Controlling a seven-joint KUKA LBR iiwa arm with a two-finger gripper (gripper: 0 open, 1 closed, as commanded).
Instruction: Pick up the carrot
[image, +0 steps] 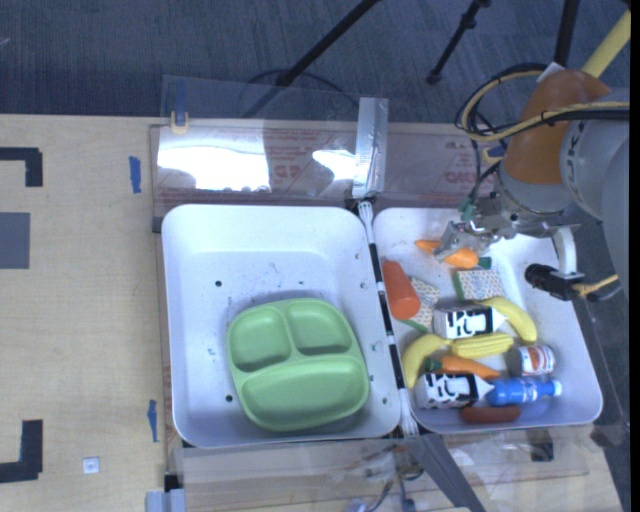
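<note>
The carrot (401, 289) is a stubby orange-red piece lying against the left wall of the right bin (585, 385), its length running front to back. My gripper (463, 238) hangs low over the back of that bin, to the right of and behind the carrot and apart from it. Right under the gripper lies a small orange item (462, 259), and another small orange bit (428, 244) lies to its left. I cannot make out whether the gripper touches either one.
The front of the right bin is crowded with two bananas (480, 346), a black-and-white carton (466, 322), a blue bottle (520, 391), a small can (533, 360) and a thin orange stick (470, 366). The left bin (200, 250) holds a green divided plate (296, 364).
</note>
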